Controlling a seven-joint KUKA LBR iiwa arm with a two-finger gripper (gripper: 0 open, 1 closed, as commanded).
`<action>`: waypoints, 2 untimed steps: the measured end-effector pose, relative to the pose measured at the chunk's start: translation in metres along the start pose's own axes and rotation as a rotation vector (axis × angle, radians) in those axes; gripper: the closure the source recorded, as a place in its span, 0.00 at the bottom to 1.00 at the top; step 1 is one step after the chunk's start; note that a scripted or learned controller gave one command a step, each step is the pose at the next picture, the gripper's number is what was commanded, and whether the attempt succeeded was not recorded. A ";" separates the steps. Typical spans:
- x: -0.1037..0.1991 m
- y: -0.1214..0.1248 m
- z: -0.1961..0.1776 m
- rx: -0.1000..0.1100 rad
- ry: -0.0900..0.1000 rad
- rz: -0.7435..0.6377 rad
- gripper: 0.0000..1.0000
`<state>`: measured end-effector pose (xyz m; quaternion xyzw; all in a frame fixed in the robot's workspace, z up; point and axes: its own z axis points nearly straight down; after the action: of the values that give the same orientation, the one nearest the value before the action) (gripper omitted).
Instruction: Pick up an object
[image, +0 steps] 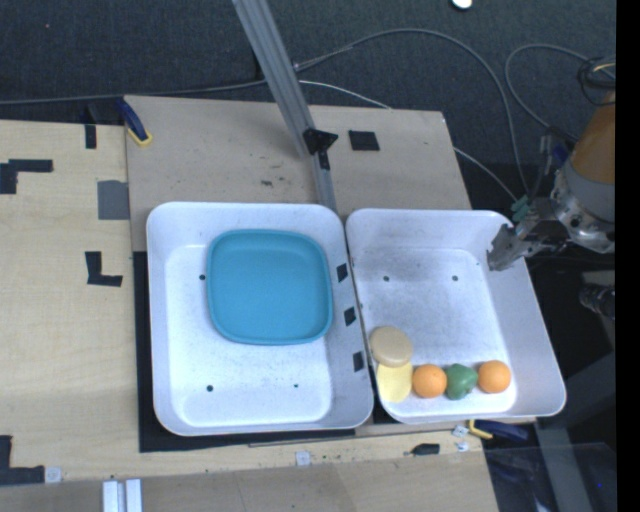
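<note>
- While the gripper (505, 248) hangs at the right bin's (440, 290) far right rim, I cannot tell how its jaws stand.
- Targets sit along the near wall: yellow piece (392, 365), two oranges (429, 381), green piece (460, 380).
- Best pick, I judge: the right orange (494, 376), at the row's end.
- Descend straight; the wall crowds it.

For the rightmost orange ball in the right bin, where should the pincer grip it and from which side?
Probably from straight above, across the middle of the orange ball. It is round, and it lies near the right bin front wall with the green piece touching its left. Closing front to back risks the wall, so left-right with one finger eased between ball and green piece looks better. The pincer sits at the right rim.
</note>
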<state>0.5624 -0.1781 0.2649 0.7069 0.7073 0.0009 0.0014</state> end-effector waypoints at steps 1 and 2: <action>0.057 0.002 0.015 0.004 0.002 -0.004 1.00; 0.103 -0.003 0.014 0.004 0.002 -0.004 1.00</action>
<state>0.5593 -0.0748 0.2509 0.7056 0.7086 0.0001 -0.0005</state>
